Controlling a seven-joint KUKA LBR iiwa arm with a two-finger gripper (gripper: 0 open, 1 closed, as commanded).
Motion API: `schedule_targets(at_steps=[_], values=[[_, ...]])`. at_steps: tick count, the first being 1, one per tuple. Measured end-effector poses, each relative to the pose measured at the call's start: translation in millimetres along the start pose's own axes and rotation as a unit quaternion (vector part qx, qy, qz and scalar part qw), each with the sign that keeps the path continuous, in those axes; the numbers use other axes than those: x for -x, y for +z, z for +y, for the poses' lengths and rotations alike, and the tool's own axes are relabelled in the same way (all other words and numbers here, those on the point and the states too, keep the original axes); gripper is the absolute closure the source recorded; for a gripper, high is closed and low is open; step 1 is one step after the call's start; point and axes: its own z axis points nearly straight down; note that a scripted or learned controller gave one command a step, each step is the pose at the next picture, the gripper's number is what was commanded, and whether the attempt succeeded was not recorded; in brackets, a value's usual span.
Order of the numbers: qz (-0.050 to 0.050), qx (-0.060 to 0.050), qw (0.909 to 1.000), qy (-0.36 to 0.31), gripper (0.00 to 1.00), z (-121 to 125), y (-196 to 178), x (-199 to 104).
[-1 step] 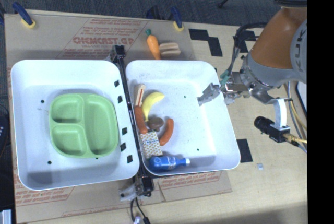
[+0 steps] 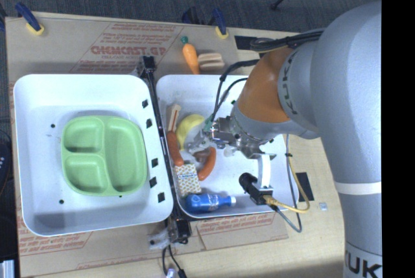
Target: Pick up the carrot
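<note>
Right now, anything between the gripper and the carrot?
Yes. The carrot lies outside the bins, on the cardboard beyond the right bin's far rim, beside a tan block. The gripper is down inside that bin among other items, so the rim lies between them.

Even, moderate overhead light here, no harsh glare. The white bins (image 2: 39, 140) come up bright, nearly washed out along their walls. Soft shadow pools in the left bin's lower corner. The picture is slightly soft throughout, and the small items look grainy and smeared.
</note>
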Motion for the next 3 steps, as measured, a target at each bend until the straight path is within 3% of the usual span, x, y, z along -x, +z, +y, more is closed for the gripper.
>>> schedule_targets(at_steps=[1,2,3], values=[[0.0,0.002,0.9934,0.115,0.0,33,-71,-70],[0.0,0.001,0.9809,0.195,0.0,-1,30,-12],[0.0,0.001,0.9531,0.303,0.0,56,-72,-69]])
